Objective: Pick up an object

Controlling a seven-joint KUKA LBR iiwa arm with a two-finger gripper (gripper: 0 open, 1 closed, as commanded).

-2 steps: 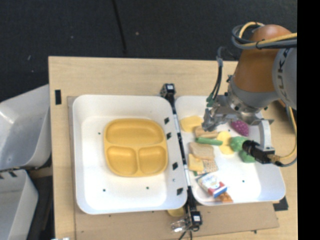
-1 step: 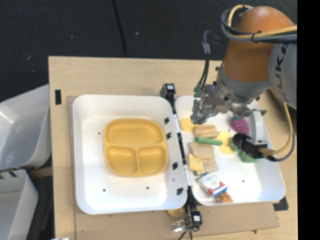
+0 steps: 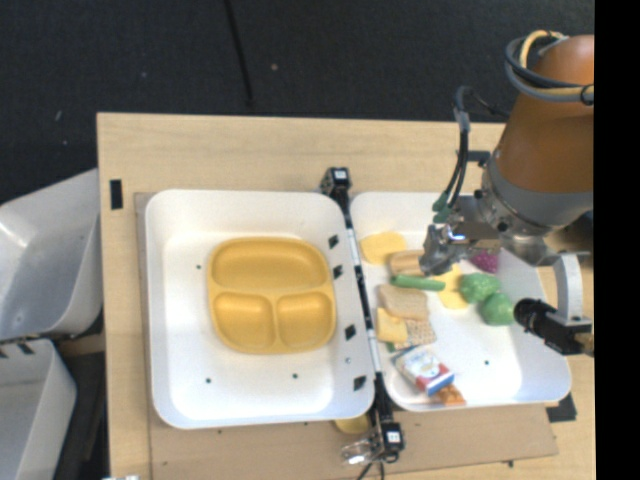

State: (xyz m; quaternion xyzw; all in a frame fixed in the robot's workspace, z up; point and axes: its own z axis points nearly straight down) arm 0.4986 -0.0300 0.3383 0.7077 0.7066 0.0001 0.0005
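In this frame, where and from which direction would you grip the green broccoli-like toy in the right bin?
Probably from above, closing across the middle of the green toy. It lies low in the right bin with bare floor on its near side, while a purple piece crowds its far side. The gripper sits left of it.

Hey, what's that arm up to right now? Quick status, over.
Gripper low in right bin, over tan block and green pod. Nothing seen held. Toy food crowded close around. Yellow tray sits in left bin.
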